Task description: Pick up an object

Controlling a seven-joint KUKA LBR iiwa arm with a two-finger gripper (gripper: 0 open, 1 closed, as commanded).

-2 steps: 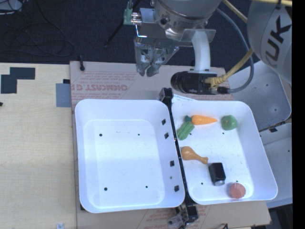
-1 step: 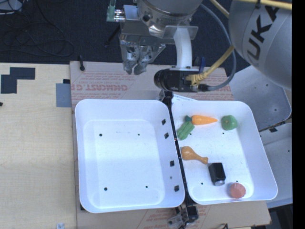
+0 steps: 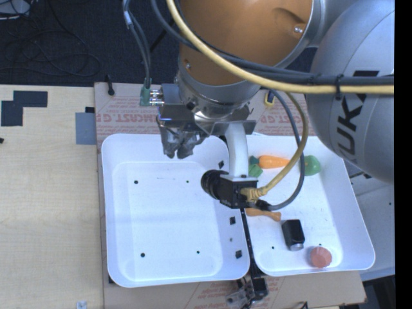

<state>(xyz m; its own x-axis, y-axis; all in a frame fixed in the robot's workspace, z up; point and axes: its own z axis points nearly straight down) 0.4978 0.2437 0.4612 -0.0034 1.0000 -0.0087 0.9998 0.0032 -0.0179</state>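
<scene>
My gripper [image 3: 180, 145] hangs below the big grey and orange wrist, over the back edge of the left bin [image 3: 122, 211]. Nothing shows under it there. The objects lie in the right bin [image 3: 351, 211]: an orange carrot-shaped piece [image 3: 273, 162], a green round piece [image 3: 311, 165], a small green piece [image 3: 255, 170], a black block [image 3: 293, 234], a pink ball [image 3: 320, 257] and an orange stick [image 3: 265, 214]. All of them are well to the right of the gripper.
A white post with a black fitting [image 3: 222, 188] and a yellow cable [image 3: 283, 172] hangs from the arm over the wall between the bins. The arm's bulk hides the back of both bins. Bare bench lies to the left.
</scene>
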